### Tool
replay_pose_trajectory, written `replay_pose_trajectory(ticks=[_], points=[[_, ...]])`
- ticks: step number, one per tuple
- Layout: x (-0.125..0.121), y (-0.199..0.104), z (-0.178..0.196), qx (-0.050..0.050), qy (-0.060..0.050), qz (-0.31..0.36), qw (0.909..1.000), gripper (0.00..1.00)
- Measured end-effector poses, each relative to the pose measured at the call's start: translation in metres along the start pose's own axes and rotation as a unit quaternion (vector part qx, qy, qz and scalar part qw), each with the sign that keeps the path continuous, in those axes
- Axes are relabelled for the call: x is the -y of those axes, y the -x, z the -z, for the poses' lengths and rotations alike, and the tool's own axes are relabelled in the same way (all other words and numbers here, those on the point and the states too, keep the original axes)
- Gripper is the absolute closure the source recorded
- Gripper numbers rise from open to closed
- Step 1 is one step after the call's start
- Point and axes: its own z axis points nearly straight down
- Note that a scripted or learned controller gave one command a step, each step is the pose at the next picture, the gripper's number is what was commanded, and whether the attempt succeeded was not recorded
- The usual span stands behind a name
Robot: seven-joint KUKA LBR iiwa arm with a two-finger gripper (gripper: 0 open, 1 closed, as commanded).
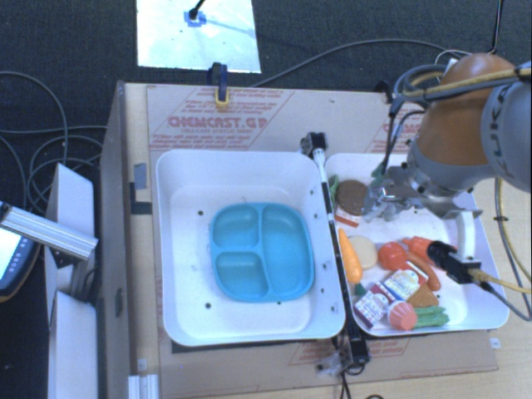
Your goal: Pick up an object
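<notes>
On the left half of my desk point(249, 110) sits the left bin point(179, 223), and in it lies a blue divided plate point(262, 252) with nothing on it. Across the middle rims comes the right bin point(486, 306), and here all the pickable things are crowded toward the near edge of the desk: a long carrot point(350, 256) lying along the bin's left wall, a brown round patty point(352, 194) toward the far left corner, a pale round piece point(363, 252) just beside the carrot, a red tomato point(391, 255), a small printed packet point(401, 284), and a pink round piece point(401, 315) by the near wall.

My pincer point(384, 201) hangs low in the far part of that bin, just right of the patty, with nothing between its tips that I can make out; whether it is spread or pressed together I cannot tell.

I judge the patty the closest target. To do this well, I should centre over it, come straight down and clear the bin wall.
</notes>
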Motion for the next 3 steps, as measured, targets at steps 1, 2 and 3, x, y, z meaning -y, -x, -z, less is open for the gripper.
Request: replay_pose_trajectory(ticks=[1, 2, 3], points=[[0.012, -0.040, 0.021, 0.000, 0.000, 0.001, 1.0000, 1.00], [-0.003, 0.006, 0.002, 0.000, 0.000, 0.000, 1.0000, 1.00], [-0.005, 0.043, 0.004, 0.000, 0.000, 0.000, 1.0000, 1.00]])
